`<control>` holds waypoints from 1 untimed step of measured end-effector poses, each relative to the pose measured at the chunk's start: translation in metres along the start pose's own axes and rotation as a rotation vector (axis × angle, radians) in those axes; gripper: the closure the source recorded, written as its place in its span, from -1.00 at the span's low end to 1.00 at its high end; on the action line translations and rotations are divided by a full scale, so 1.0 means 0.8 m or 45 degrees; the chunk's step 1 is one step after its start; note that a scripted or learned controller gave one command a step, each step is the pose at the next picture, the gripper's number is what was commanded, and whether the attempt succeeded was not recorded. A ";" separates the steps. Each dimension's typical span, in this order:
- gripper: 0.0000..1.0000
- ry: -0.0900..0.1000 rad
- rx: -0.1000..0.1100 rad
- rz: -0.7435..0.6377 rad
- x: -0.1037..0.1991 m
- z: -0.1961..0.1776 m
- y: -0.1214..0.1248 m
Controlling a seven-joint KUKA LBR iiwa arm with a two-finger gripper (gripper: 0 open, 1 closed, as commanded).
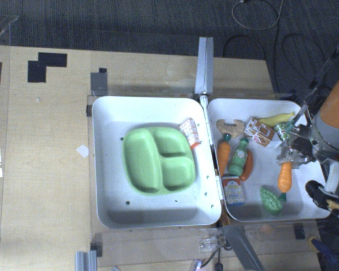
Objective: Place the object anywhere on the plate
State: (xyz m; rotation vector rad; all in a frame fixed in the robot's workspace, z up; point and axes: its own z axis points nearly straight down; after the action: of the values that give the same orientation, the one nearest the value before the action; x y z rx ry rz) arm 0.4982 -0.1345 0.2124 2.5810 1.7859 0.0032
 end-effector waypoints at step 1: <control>1.00 0.002 0.002 -0.111 0.102 0.035 0.004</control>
State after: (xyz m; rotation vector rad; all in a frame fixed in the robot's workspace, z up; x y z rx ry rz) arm 0.5303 -0.0591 0.1843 2.5025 1.8977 0.0032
